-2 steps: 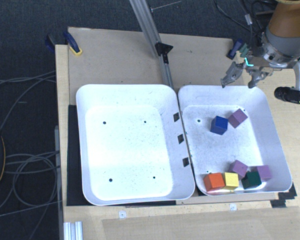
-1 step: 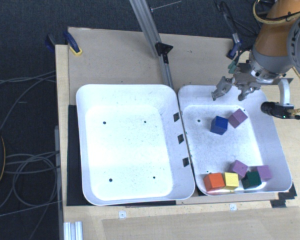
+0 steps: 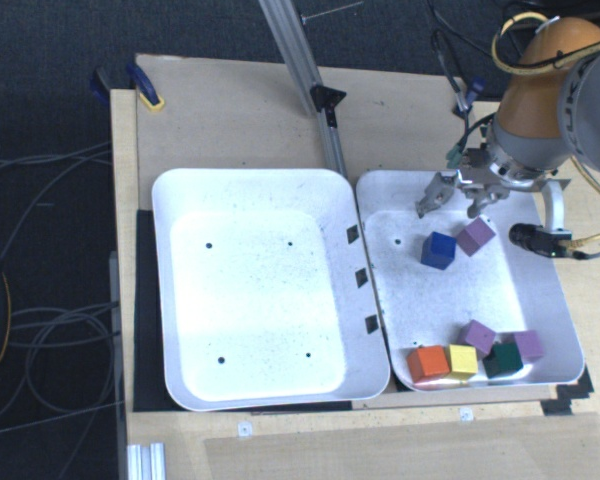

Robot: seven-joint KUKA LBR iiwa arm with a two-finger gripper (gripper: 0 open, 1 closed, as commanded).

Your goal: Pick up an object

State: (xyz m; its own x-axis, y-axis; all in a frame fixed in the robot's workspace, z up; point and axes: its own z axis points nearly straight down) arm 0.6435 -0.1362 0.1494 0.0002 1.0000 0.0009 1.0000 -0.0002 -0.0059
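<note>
Nearest us, along the front wall of the right bin point(image 3: 570, 343), we see an orange block point(image 3: 429, 362), a yellow block point(image 3: 463, 360), a dark green block point(image 3: 502, 360) and two purple blocks point(image 3: 479, 334) point(image 3: 528, 345) huddled together. Farther back, a blue cube point(image 3: 439, 250) and a third purple cube point(image 3: 475, 236) lie just beside each other. Our gripper point(image 3: 455, 200) hangs above them near the bin's far wall, fingers spread apart and grasping nothing. We see the left bin point(image 3: 165, 268) alongside.
</note>
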